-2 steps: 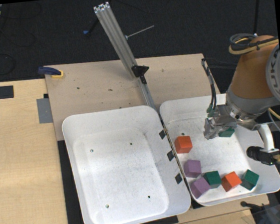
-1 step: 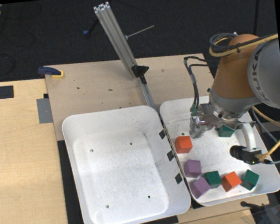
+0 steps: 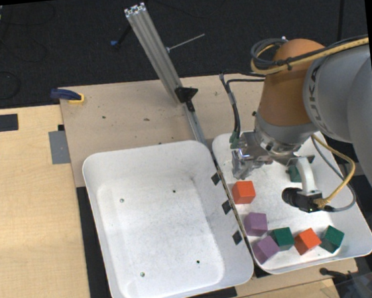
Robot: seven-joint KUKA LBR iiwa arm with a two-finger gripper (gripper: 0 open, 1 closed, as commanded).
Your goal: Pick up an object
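My gripper [image 3: 243, 165] hangs low over the left part of the right bin [image 3: 357, 242], below the orange-banded wrist. An orange cube [image 3: 244, 191] lies just beneath and in front of it, apart from the metal tips. Nearer the front lie two purple cubes [image 3: 255, 223] [image 3: 265, 247], a dark green cube [image 3: 283, 237], a second orange cube [image 3: 307, 239] and a green cube [image 3: 331, 238]. A teal piece [image 3: 295, 172] shows partly behind the arm's cable. I see nothing held between the fingers.
The left bin [image 3: 108, 167] sits beside the right one, with black clips [image 3: 226, 206] along the shared wall. A slanted aluminium bar [image 3: 158, 54] rises behind the bins. A black cable loop [image 3: 302, 198] hangs from the wrist over the right bin.
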